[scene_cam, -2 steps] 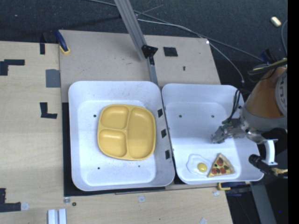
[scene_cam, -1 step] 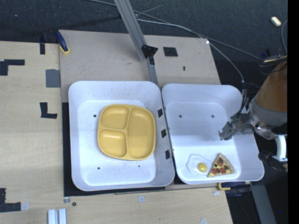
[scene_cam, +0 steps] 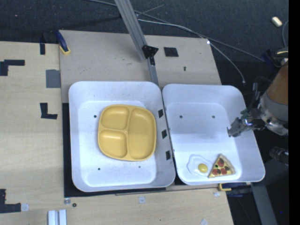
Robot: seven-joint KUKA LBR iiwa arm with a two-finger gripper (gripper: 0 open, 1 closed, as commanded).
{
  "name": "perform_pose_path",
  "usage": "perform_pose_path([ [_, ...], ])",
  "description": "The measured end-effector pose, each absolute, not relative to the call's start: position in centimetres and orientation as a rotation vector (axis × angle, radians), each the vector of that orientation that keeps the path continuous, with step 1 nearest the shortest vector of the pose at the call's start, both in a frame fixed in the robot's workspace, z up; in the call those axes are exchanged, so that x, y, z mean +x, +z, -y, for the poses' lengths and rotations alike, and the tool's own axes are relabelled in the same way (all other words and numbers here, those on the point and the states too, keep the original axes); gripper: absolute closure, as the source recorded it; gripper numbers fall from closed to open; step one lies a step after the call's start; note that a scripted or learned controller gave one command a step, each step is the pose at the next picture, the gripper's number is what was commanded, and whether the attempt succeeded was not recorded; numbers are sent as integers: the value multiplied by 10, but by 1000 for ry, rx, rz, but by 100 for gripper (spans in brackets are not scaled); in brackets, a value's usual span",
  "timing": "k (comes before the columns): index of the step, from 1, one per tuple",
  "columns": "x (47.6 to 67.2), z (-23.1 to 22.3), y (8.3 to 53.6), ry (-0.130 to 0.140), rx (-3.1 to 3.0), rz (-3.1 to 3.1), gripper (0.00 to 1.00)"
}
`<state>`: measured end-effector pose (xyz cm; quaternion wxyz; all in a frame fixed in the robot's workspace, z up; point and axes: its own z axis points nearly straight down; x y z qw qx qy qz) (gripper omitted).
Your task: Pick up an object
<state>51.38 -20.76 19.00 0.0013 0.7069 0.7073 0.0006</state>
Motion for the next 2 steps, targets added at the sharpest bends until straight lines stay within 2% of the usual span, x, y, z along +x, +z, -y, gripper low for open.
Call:
perform_pose_path([
  [1, 516, 205, 253, 4, 2215, -2220, 100],
  [2, 524, 156, 256, 2, 2215, -2229, 100],
])
